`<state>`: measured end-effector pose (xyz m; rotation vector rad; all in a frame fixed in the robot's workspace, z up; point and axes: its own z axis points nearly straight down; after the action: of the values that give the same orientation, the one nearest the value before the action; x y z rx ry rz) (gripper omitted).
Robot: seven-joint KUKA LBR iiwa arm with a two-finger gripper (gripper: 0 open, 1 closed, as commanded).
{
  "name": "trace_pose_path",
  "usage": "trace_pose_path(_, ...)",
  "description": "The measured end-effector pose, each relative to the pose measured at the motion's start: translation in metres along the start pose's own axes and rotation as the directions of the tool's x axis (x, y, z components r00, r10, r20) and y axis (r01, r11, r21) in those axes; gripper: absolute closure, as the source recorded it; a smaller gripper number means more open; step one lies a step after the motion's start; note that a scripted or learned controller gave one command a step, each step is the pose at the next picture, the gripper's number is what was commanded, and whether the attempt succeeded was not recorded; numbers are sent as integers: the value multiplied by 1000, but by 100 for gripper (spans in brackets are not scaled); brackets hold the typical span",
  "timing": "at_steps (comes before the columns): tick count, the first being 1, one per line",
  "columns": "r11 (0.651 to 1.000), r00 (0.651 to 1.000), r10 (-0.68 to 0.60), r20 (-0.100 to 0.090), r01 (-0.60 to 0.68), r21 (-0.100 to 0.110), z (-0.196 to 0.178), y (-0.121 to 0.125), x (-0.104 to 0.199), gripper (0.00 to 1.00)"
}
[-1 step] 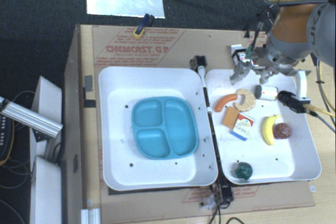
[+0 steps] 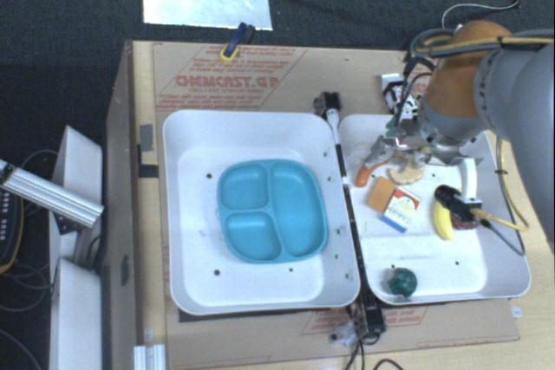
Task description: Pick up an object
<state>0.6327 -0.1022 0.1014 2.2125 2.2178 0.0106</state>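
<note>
Left bin [image 2: 186, 186] holding blue tray [image 2: 271, 210], right bin [image 2: 499, 269] cluttered, end effector [image 2: 395, 150] grip indiscernible

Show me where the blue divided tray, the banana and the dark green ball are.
blue divided tray [image 2: 271, 210]: camera view, on the ridge between its compartments.
banana [image 2: 443, 222]: camera view, on the middle of its yellow peel.
dark green ball [image 2: 401, 282]: camera view, on the centre of its top.
</note>
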Motion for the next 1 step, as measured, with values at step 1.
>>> trace_pose_path(1,1000,1000,1,0,-1,6,-18,27,-45,0)
